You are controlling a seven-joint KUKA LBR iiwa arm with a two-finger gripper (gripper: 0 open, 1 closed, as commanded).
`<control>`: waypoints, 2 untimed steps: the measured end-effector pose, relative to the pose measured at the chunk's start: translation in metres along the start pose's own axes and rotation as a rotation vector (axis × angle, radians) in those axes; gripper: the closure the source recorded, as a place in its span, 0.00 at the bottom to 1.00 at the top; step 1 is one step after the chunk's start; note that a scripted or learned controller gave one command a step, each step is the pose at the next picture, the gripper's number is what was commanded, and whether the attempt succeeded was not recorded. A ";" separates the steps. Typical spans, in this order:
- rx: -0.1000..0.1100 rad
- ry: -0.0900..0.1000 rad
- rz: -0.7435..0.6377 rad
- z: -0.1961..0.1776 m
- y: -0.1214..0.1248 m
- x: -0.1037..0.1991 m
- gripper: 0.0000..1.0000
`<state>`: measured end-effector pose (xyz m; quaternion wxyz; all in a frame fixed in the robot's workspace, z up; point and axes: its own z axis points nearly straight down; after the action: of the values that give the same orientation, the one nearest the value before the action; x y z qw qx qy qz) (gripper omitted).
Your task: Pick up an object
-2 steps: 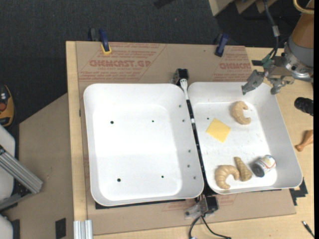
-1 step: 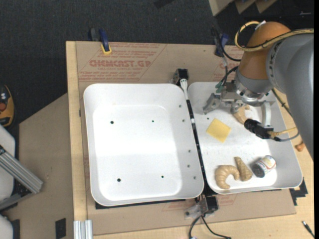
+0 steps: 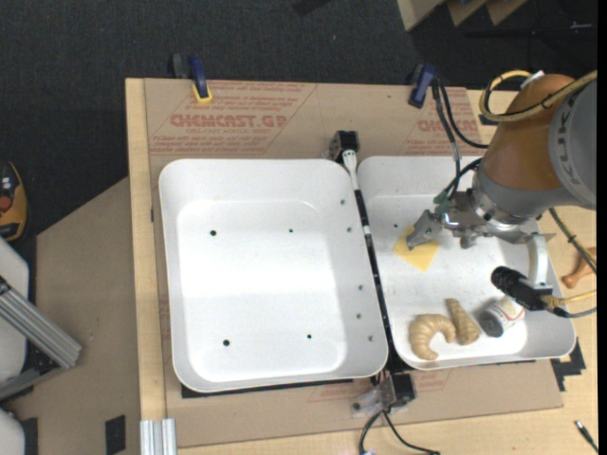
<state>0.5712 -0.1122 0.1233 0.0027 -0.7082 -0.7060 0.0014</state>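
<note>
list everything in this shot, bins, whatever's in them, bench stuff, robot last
left bin: 1, white, left half of the board
right bin: 1, white, right half, side by side with the left bin
yellow wedge: 1, yellow, upper left of the right bin, at the gripper's tip
croissant-shaped piece: 1, tan, near edge of the right bin
stick-like piece: 1, tan-brown, right beside the croissant-shaped piece
small cylinder: 1, grey and white with a red mark, right of the stick-like piece
clamps: 2, blue, far edge of the board
board: 1, brown with red print, under both bins
arm: 1, grey with orange band, over the right bin
gripper: 1, grey, just above the yellow wedge
</note>
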 end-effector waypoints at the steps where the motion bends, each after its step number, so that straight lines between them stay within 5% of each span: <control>1: -0.007 -0.004 -0.001 0.041 0.026 -0.030 0.00; 2: -0.010 -0.004 -0.005 0.038 0.060 -0.036 0.00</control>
<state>0.6309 -0.1484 0.0852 -0.0023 -0.7065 -0.7078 -0.0009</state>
